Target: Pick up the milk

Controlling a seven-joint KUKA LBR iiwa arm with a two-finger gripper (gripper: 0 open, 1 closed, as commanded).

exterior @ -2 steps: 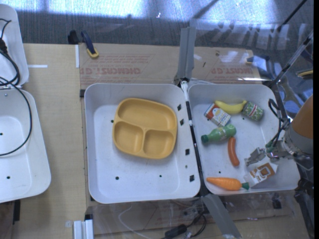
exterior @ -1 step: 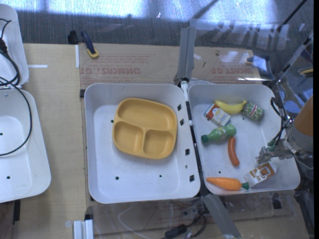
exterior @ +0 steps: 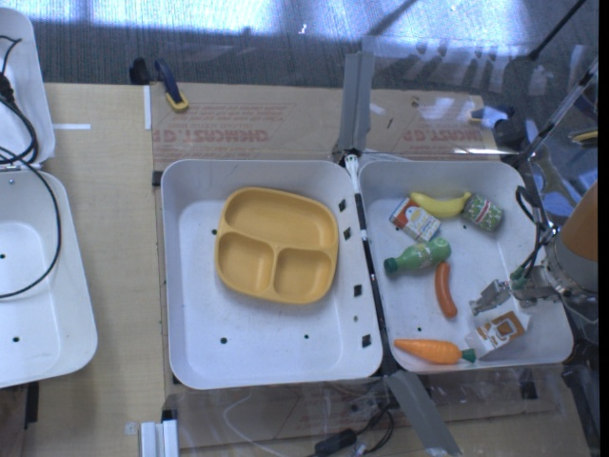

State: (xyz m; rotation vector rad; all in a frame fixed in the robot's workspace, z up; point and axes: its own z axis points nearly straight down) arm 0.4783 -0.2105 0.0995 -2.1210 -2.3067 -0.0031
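The milk point(exterior: 501, 329) is a small white carton with an orange-brown label. It lies tilted in the right bin point(exterior: 457, 174), close to the bin's front right corner. My gripper point(exterior: 492, 298) reaches in from the right and sits directly over the carton's upper end, touching or nearly touching it. The carton still looks to rest on the bin floor. The arm, grey with its orange band point(exterior: 582, 236), stands at the right edge of the view.
Also in the right bin are a banana point(exterior: 440, 203), a red-and-white carton point(exterior: 415, 221), a green can point(exterior: 482, 213), a green bottle point(exterior: 417, 257), a sausage point(exterior: 444, 290) and a carrot point(exterior: 430, 350). The left bin point(exterior: 190, 284) holds a yellow divided plate point(exterior: 277, 245).
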